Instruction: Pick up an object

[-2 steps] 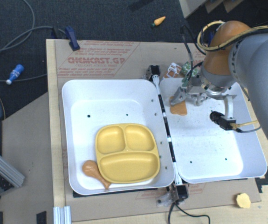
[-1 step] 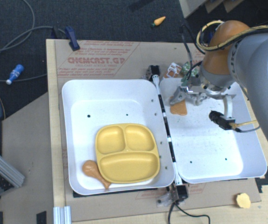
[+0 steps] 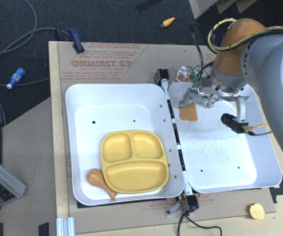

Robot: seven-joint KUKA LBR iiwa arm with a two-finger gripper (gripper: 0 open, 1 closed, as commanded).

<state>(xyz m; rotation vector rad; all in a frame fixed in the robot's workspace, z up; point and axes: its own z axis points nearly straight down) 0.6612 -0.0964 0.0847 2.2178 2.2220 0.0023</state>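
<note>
The gripper [image 3: 194, 98] is parked low in the right bin [image 3: 220, 166], right by an orange-brown piece [image 3: 188, 113]. Finger state can't be made out (too blurry). A yellow tray [image 3: 133, 160] is sat in the left bin [image 3: 82, 132].

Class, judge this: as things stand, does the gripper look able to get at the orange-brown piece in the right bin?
Probably yes. The gripper hangs right over the orange-brown piece in the right bin, and nothing lies on it.

Yellow tray [image 3: 134, 161], white bins [image 3: 82, 107], orange-brown pc [image 3: 188, 113], orange band [image 3: 239, 38].
</note>
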